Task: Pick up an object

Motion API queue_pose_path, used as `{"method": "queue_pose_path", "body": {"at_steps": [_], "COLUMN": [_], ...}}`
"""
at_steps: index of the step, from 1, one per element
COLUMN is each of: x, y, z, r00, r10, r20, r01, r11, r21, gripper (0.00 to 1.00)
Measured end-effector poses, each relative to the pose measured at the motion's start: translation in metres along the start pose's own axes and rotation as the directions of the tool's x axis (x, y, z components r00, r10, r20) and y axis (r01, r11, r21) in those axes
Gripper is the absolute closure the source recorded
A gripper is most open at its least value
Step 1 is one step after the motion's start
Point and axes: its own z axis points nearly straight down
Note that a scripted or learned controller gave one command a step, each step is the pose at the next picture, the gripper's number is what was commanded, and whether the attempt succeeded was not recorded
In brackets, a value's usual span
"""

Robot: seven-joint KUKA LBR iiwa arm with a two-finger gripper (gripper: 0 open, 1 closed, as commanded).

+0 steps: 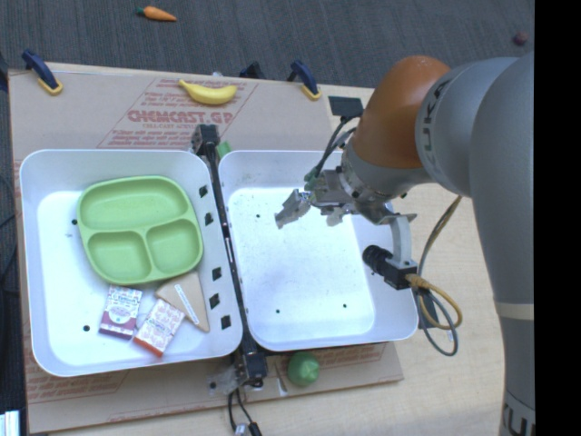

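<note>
Objects for picking all sit in the left bin [36,243]: a green divided plate [139,226] toward its back, two small packets [122,312] [159,325] side by side near its front, and a tan wedge [186,303] just right of them; the right bin [390,321] has the gripper [292,209] hanging over its back half, pointing left, and whether the jaws are apart or together I cannot tell from here; nothing shows between them; the grey arm [472,125] with its orange band [399,107] comes in from the right; both bins rest on a cardboard sheet [118,116] with red print, held by blue clamps [41,71] at the back edge; a banana [208,90] lies on the cardboard behind the bins, a green ball [303,368] sits at the front edge; a carrot [158,13] lies on the dark carpet [272,16] beyond the bench.
</note>
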Motion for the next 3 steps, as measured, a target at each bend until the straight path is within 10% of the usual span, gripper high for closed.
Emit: {"method": "queue_pose_path", "body": {"at_steps": [1, 2, 3], "x": [-0.059, -0.104, -0.103], "y": [0.022, 0.092, 0.093], "z": [0.102, 0.101, 0.09], "r00": [1.0, 1.0, 1.0], "r10": [0.0, 0.0, -0.004], "r20": [0.002, 0.0, -0.001], "r01": [0.0, 0.0, 0.004], "r11": [1.0, 1.0, 1.0], "r21": [0.0, -0.002, -0.001], "gripper": [0.0, 0.0, 1.0]}}
